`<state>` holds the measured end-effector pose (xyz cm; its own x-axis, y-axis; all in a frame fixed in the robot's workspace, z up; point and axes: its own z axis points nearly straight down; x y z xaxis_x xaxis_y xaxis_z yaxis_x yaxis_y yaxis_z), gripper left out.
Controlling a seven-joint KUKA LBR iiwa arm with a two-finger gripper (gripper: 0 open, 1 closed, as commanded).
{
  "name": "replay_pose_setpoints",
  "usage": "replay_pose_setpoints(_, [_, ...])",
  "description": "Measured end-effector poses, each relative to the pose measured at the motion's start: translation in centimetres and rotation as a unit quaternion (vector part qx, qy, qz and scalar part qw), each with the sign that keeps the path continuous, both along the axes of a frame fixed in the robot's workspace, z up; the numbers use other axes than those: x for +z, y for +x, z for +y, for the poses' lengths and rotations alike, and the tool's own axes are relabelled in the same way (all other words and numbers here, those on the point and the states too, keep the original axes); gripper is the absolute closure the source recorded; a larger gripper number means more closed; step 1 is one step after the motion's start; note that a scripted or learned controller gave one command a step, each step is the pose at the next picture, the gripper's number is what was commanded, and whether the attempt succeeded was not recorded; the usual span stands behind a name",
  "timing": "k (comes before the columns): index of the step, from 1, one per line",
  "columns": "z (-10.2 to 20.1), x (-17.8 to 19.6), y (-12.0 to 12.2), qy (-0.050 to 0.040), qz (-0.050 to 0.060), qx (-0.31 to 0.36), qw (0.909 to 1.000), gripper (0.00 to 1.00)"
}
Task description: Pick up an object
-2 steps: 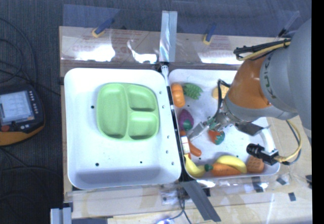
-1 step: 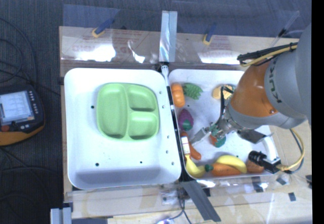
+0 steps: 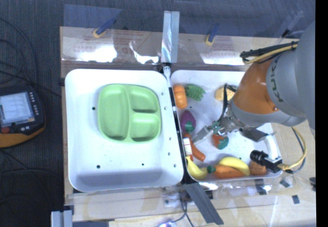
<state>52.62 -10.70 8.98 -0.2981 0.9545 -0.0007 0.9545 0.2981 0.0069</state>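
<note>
Gripper (image 3: 216,131) is low in the R bin (image 3: 266,141), roughly mid-bin, arm (image 3: 266,93) coming in from the right edge. Can't tell if it's open or closed, view's too cluttered there. Nothing visibly gripped.

Closest obj: red toy (image 3: 221,141) w/ green top, on the bin floor just below the gripper, touching or nearly so, can't say which.

Other stuff in the R bin:
- carrot (image 3: 179,96) w/ green leaf, far-left corner, against the left wall
- eggplant (image 3: 187,118), purple, left wall, just below the carrot
- chili (image 3: 198,155), red-orange, left side, nearer the front
- banana (image 3: 233,163), front edge, mid
- 2nd banana (image 3: 195,170), front-left corner
- 2nd carrot (image 3: 228,172), lying flat on the front edge, between the two bananas and touching both
- orange-brown piece (image 3: 259,169), front edge toward the right corner, can't ID it
- yellow bit (image 3: 220,93) near the far edge, partly hidden by the arm

L bin (image 3: 82,169): green plate (image 3: 129,112), 3 compartments, sits flat, center to far half. No toys on it.

Bins sit side by side, walls touching down the middle.
</note>
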Motion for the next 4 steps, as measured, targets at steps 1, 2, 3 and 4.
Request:
replay_pose_setpoints(1, [0.0,0.1,-0.7,-0.0031,-0.006,0.011,0.9999,0.0])
replay_pose_setpoints(2, [0.2,0.0,-0.1,-0.0031,-0.001,0.007,1.0,0.0])
replay_pose_setpoints(3, [-2.0,0.0,0.0,-0.0017,-0.003,0.052,0.9987,0.0])
replay_pose_setpoints(4, [-1.9,1.1,0.1,-0.0025,-0.005,0.052,0.9986,1.0])
